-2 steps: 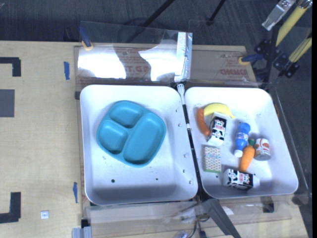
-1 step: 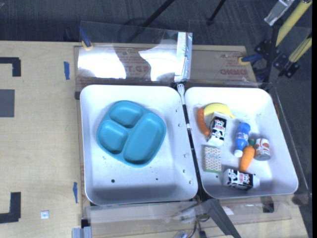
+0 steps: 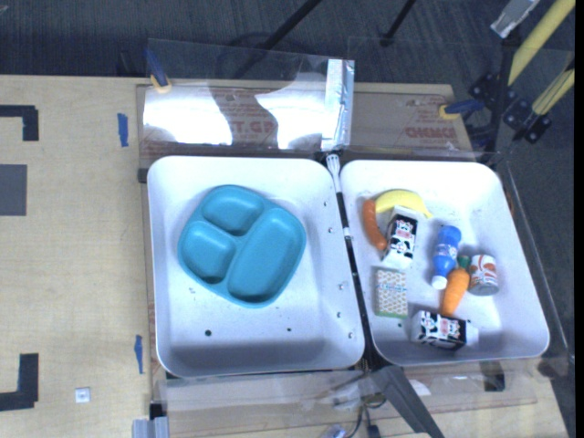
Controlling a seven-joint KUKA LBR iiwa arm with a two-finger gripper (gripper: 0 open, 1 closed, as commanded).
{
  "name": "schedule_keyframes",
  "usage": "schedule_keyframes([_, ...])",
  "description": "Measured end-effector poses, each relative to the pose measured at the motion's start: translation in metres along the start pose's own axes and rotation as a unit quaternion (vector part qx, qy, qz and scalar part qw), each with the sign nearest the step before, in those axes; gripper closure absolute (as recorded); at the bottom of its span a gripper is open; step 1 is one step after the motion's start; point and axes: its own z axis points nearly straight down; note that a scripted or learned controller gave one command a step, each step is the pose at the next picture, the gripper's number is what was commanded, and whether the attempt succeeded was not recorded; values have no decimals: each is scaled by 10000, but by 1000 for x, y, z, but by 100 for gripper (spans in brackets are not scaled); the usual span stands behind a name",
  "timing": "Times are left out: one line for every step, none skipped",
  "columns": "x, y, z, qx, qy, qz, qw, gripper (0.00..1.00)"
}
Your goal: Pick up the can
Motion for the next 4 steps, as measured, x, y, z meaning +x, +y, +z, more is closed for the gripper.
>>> schedule_keyframes([-1,2,-12,-29,-39,-11,10000,100])
schedule_keyframes([-2,4,-24,-59,-79,-23,9999,100])
schedule_keyframes([-3,6,-36,-88,-119,-35,9999,100])
schedule_keyframes([-4,8,-48,-119,-160,-47,9998,100])
